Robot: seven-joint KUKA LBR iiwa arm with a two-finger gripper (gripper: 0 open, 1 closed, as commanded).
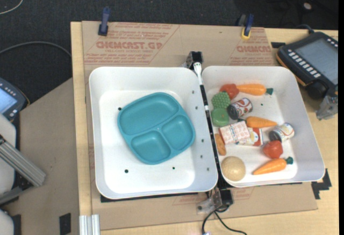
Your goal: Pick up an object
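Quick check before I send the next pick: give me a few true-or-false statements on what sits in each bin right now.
1. The teal divided plate lies in the left bin. True.
2. Three carrots sit in the right bin. True: one at the top, one mid-bin, one at the bottom.
3. The plate has toy food in its compartments. False: nothing lies in them.
4. The beige ball rests in the left bin. False: it is in the right bin's near left corner.
5. The carton stands on the plate. False: it lies among the right bin's toys.
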